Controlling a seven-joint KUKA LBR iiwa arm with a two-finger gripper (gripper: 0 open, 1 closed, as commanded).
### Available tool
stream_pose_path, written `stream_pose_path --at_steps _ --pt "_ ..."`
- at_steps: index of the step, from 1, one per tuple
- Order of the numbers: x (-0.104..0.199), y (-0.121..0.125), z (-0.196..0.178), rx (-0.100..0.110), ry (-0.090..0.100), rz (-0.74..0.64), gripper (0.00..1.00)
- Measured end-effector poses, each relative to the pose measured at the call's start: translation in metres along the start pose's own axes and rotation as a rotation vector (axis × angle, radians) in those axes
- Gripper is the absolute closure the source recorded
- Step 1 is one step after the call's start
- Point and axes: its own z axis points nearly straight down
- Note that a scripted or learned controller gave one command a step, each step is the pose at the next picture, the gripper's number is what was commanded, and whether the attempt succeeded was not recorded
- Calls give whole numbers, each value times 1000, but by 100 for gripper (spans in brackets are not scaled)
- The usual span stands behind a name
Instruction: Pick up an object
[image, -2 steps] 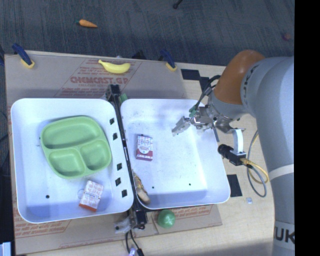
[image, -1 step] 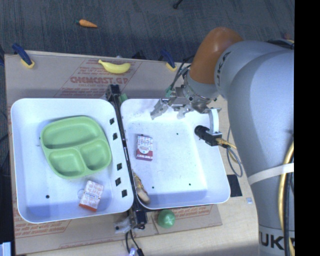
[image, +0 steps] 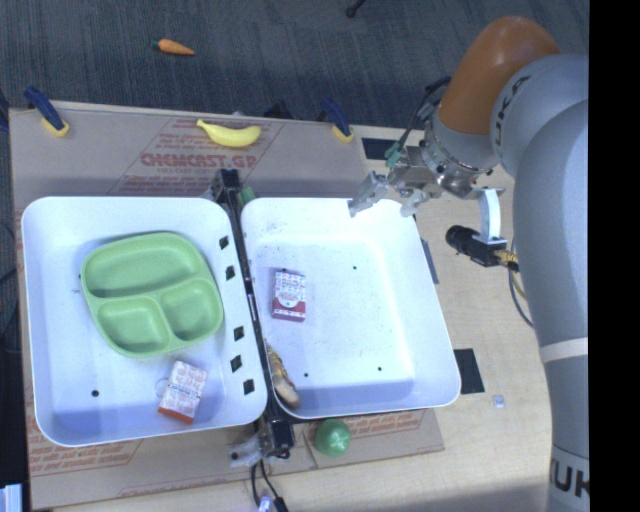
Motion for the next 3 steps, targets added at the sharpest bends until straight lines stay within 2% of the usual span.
stream_pose_path --at_steps 1,2,3 --pt "40 -1 133 6 2 -3 0" --pt "40 0 121 4 2 -6 100" --pt "97 -10 50 0 3 -2 100"
